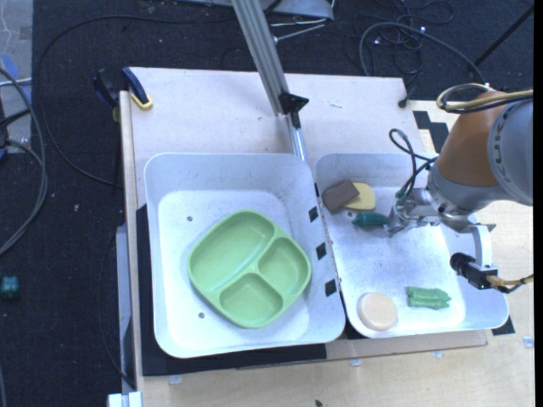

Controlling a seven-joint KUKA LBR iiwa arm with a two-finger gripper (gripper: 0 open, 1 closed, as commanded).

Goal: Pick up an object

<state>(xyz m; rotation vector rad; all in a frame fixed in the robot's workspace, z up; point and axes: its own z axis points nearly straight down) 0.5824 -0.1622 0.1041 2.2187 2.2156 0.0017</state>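
My gripper (397,220) hangs low in the right bin (475,312), at its upper middle, right beside a small dark teal object (370,220) that lies just to its left. A brown block (339,195) leans against a yellow piece (363,197) at the bin's upper left. Near the bin's front lie a cream round disc (377,310) and a green leafy toy (427,298). I cannot tell whether the teal object touches the fingertips.
The left bin (170,185) holds a light green three-compartment plate (249,267). A slanted metal pole (263,45) crosses the bench from the top and ends between the bins. Cables trail from the arm at the right.
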